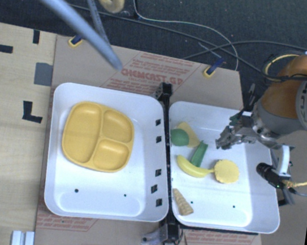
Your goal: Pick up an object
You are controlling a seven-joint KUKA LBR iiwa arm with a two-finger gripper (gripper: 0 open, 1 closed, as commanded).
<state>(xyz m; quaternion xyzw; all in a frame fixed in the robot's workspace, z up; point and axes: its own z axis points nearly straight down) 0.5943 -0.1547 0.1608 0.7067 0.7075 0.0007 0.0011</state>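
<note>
Now the tool hangs low over the right bin, and whether it is apart or together cannot be told. Just below the tool lies the yellow round piece, with the banana beside it.

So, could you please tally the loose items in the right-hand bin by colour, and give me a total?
Yellow: 3, the banana, the round piece and the piece behind the green ball.
Green: 2, the ball and the long piece.
Tan: 1, the cone.
Total: 6
</note>
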